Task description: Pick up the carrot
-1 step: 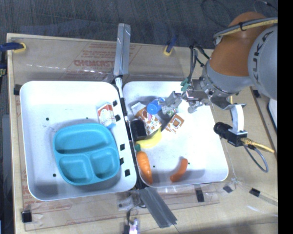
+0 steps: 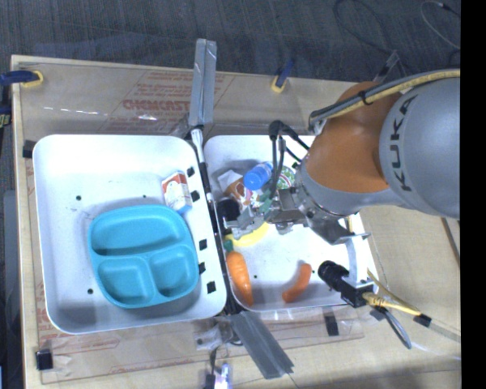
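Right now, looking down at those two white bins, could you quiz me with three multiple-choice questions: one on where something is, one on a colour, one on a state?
1. Where does the carrot lie?
A. In the left bin, on the tray
B. In the right bin, near the divider
C. On the bench outside the bins

2. What colour is the tray in the left bin?
A. Blue
B. Red
C. Yellow

3. What is the carrot's state?
A. Lifted in the air
B. Standing upright on the tray
C. Lying on the bin floor

Answers:
1. B: it sits at the left edge of the right bin.
2. A: the divided tray is light blue.
3. C: it rests flat, with the gripper above and apart from it.
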Tool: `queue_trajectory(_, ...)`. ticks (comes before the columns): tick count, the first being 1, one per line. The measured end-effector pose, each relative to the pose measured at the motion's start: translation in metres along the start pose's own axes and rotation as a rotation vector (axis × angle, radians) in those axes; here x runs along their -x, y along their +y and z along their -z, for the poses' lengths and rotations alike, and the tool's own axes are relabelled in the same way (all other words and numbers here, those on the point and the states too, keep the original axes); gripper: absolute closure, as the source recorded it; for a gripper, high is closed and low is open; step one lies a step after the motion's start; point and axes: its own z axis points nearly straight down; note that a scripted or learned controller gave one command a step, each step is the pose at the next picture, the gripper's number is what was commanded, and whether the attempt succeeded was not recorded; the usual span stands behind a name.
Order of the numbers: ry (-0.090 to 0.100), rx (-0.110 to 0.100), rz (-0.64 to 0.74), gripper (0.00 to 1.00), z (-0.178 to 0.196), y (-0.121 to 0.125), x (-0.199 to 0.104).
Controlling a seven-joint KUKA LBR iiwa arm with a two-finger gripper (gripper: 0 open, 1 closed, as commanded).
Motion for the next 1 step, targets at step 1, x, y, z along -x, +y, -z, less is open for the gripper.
queue_trajectory(1, 0.0, 0.001, 0.226, 0.0, -0.045, -0.0001, -0.077)
